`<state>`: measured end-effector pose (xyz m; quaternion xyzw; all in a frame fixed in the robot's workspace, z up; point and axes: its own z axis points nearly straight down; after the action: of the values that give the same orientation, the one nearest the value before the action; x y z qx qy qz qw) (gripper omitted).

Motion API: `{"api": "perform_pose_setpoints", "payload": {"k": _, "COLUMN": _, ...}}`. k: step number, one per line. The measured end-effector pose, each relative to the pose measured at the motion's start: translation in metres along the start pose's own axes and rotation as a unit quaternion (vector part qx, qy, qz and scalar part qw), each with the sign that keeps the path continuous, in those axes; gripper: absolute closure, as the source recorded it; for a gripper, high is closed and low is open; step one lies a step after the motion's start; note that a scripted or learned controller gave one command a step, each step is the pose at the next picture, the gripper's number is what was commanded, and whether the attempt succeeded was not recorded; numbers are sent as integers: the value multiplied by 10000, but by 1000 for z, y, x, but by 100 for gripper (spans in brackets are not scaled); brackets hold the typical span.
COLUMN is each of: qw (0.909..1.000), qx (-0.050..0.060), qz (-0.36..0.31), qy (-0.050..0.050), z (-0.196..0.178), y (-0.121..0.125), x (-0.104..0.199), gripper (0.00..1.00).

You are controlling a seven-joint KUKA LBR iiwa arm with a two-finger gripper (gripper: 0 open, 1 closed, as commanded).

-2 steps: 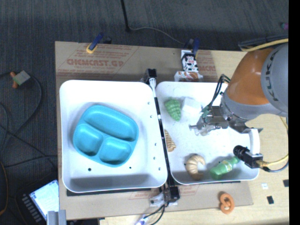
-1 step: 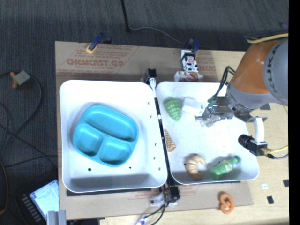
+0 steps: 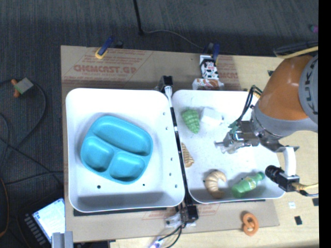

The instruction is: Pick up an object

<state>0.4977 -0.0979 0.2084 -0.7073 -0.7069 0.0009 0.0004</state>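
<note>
Camera view: the tool (image 3: 223,144) hangs over the middle of the right white bin (image 3: 192,194), with no object visible between its fingers; whether they are released or clenched cannot be told. That bin holds a ribbed green plastic piece (image 3: 191,121) toward its far left corner, a white block (image 3: 211,117) just beside it, a tan croissant-shaped toy (image 3: 214,182) and a green plastic bottle (image 3: 246,185) along its near edge. The left white bin (image 3: 77,103) holds a blue divided plastic tray (image 3: 116,148), and an orange ring (image 3: 250,222) lies on the counter (image 3: 155,66) by its near edge.

Arm enters from the right, orange band uppermost, grey wrist section below and to the left of it. Gripper (image 3: 226,144) at the arm's leftmost end, pointing left and slightly down. Metal fingers (image 3: 221,144) project left from the gripper body, set close together. Nothing visible between them. Black cable loops behind the gripper body, up the wrist.
</note>
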Motion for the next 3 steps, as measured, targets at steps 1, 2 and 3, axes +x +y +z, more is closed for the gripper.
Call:
{"api": "perform_pose_setpoints", "payload": {"k": 1, "qw": 10000, "qx": 0, "qz": -4, "qy": 3, "z": -6, "y": -14, "x": 14, "gripper": 100}}
{"api": "perform_pose_setpoints", "payload": {"k": 2, "qw": 10000, "qx": 0, "qz": 1, "qy": -6, "z": 40, "y": 25, "x": -15, "gripper": 100}}
{"api": "perform_pose_setpoints", "payload": {"k": 3, "qw": 10000, "qx": -5, "qz": 1, "qy": -4, "z": 19, "y": 5, "x": -46, "gripper": 100}}
